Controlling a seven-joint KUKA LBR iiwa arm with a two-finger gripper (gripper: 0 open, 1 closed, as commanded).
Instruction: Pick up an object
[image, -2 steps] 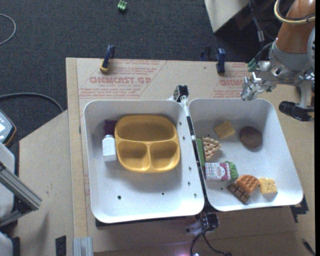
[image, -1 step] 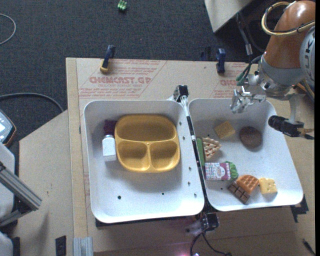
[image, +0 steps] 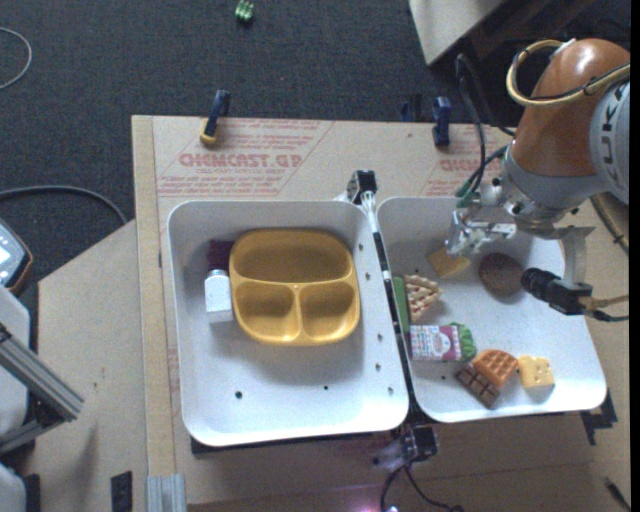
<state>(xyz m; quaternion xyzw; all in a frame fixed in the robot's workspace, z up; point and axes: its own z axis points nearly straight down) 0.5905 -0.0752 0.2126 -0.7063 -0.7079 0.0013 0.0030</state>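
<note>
My gripper (image: 468, 238) hangs over the back left part of the right bin (image: 575, 395). A small tan piece (image: 447, 263) lies just below and to the left of its tip, and I cannot tell whether they touch. A round brown cookie (image: 500, 273) sits just to its right. Further forward in that bin lie a waffle-patterned wedge (image: 421, 296), a green strip (image: 400, 300), a pink and green carton (image: 440, 342), a square waffle (image: 495, 367), a dark chocolate piece (image: 475, 383) and a yellow cheese block (image: 537, 373).
The left bin (image: 200, 400) holds a yellow divided plate (image: 295, 285), a white bottle (image: 218, 295) and a dark purple item (image: 220, 250) beside it. A ridge (image: 385, 300) separates the two bins. A black cylinder (image: 548, 288) on the arm juts over the right bin.
</note>
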